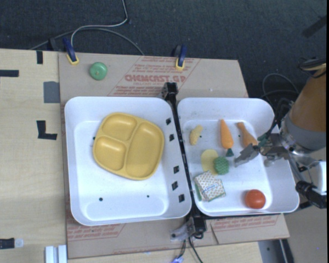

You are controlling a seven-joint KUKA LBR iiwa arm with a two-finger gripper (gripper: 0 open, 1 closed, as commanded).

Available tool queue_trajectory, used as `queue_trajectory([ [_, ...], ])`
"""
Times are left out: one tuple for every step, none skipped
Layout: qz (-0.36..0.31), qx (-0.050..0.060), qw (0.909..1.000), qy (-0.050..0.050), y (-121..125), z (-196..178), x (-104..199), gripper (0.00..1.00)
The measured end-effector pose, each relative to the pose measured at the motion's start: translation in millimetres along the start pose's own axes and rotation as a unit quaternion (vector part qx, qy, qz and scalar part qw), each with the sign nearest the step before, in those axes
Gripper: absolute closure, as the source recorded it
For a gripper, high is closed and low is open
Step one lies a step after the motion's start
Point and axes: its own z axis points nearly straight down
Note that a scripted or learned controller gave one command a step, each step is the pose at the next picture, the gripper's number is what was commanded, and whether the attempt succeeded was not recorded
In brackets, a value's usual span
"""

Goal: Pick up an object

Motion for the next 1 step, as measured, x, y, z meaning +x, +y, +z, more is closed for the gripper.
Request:
queue_trajectory([
  [-0.001, -0.005, 1.0, -0.001, 46.9, 123.8, 6.8, 0.0],
])
